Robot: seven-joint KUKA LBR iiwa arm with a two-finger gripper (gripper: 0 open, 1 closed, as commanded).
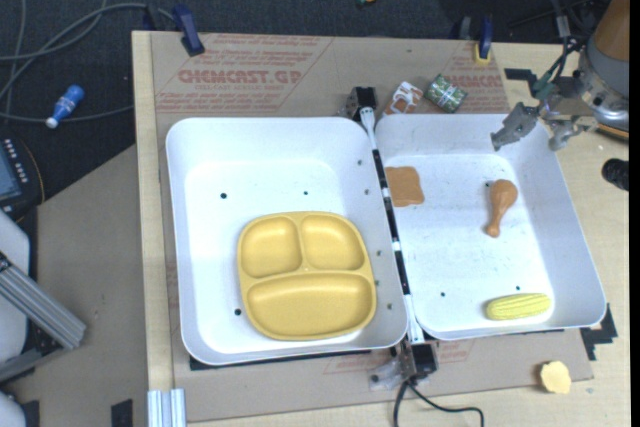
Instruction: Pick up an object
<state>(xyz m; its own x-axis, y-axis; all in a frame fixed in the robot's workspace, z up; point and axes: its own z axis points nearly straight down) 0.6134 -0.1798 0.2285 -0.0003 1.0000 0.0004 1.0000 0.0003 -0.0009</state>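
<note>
Presently, the bench is catalogued from left to right.

Left bin [195, 215]: a yellow divided tray [304, 274] is held on its floor, toward the near side; no grasp is judged likely here, as the tray is broad and flat.

Divider between bins: a brown flat piece [405, 186] is laid in the right bin [570, 245], just beside the shared wall; a finger could be blocked by that wall if this piece is chosen.

Right bin, middle: a toy drumstick [499, 205] is laid on the floor, thick end up-view, well apart from the walls; it is judged the easiest candidate, though it may be rolled or pushed aside if the fingers are closed off-centre.

Right bin, near edge: a yellow corn cob [518, 306] is laid close to the front rim; it may be rolled away under a slanted approach.

Gripper [535, 127]: it is held over the far right corner of the right bin, nothing is seen between its fingers, and whether they are spread cannot be told.
</note>
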